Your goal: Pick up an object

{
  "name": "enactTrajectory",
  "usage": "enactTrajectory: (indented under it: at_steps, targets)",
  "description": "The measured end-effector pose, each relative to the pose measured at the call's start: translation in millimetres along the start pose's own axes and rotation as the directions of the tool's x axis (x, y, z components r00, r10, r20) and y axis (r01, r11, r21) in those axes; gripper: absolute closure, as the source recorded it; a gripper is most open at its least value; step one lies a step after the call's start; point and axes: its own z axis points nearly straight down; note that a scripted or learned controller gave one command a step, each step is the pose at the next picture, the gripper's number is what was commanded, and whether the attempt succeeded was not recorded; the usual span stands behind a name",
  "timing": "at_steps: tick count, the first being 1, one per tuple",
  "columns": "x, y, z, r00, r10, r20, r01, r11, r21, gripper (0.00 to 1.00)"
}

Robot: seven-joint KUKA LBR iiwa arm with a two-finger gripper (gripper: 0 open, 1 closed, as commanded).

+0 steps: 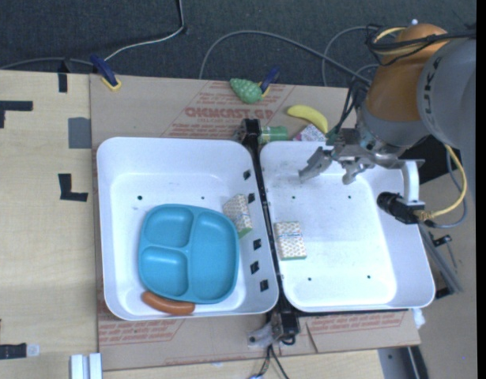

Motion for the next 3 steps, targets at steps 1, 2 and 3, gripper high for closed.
enactTrajectory:
  at_steps: [1, 2, 3]
  targets:
    - [35, -39, 16, 1.0, 0.0, 0.001, 0.0, 1.0, 0.0, 0.0]
    - [72, -42, 15, 1.0, -0.001, 0.0, 0.001, 1.0, 0.0, 0.0]
    - [35, -13, 15, 1.0, 0.002, 0.001, -0.002, 1.0, -0.001, 0.0]
